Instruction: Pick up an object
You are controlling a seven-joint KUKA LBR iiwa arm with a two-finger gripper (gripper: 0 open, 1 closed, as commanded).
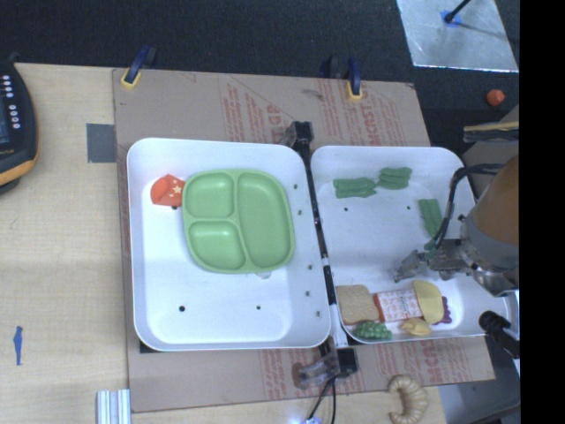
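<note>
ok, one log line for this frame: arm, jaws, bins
arm: over right bin | gripper: low, near yellow piece, nothing seen held | left bin: green divided plate, red item

**Bench and floor around the cardboard sheet**

You see a brown cardboard sheet (pixel 265 104) on a pale wooden bench (pixel 53 263). Beyond the sheet's far edge lies dark carpet (pixel 221 16), with a pale square patch (pixel 455 20) toward the right. Blue-and-yellow clamps (pixel 137 67) grip that far edge.
</note>
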